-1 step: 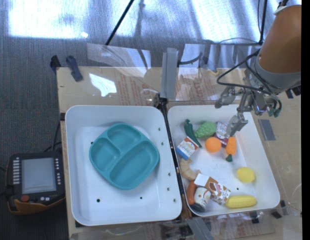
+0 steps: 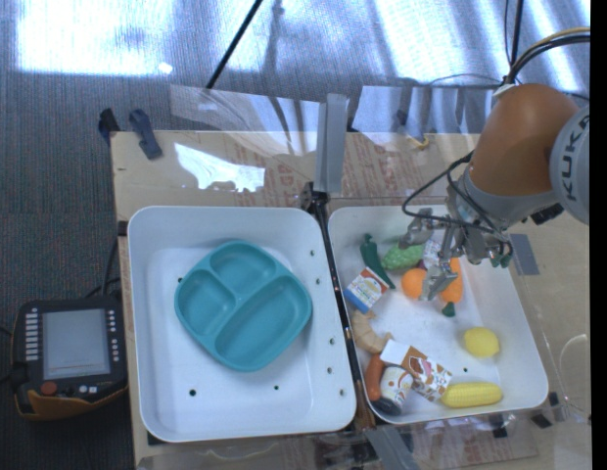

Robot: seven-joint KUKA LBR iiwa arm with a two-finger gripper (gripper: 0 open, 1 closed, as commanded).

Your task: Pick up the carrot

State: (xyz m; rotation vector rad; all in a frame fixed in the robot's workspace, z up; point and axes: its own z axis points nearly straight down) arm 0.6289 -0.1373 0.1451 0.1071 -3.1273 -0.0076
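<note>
Hand [image 2: 443, 280] low in the right shallow white bin [image 2: 532, 346], fingers clamped either side of the orange plastic carrot [image 2: 451, 287], beside a round orange fruit [image 2: 413, 283]. Nearby: green leafy toy [image 2: 401, 257], small milk carton [image 2: 367, 289], yellow lemon [image 2: 481, 342], yellow corn cob [image 2: 471, 395]. In the left white bin [image 2: 152, 262], a teal divided plate [image 2: 243, 305].

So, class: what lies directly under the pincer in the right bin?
Under the pincer lies an orange piece, likely the carrot, with a green bit at its lower edge. The pincer covers its middle, so its full shape stays hidden.
</note>
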